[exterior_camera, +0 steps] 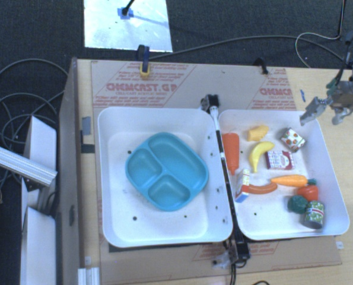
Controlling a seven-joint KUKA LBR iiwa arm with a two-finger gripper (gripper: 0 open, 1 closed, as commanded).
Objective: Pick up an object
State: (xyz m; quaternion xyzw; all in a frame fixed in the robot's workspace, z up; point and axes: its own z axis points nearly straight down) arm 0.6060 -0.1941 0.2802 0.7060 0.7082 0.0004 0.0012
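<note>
Green can (313,214) near-right in bin (336,177), label unreadable. Tool (323,111) at far right, fingers spread wide, holding nothing; arm cut off.

You see 2 bins side by side: the left bin (114,218) holds a divided plate (166,170); the right bin (336,209) holds toy food, with a banana (259,154) left of a can (313,214) at its near right corner.

Dark carpet (22,28) surrounds the wooden bench (182,79), with black cables (10,82) and a shiny metal plate (127,16).
</note>
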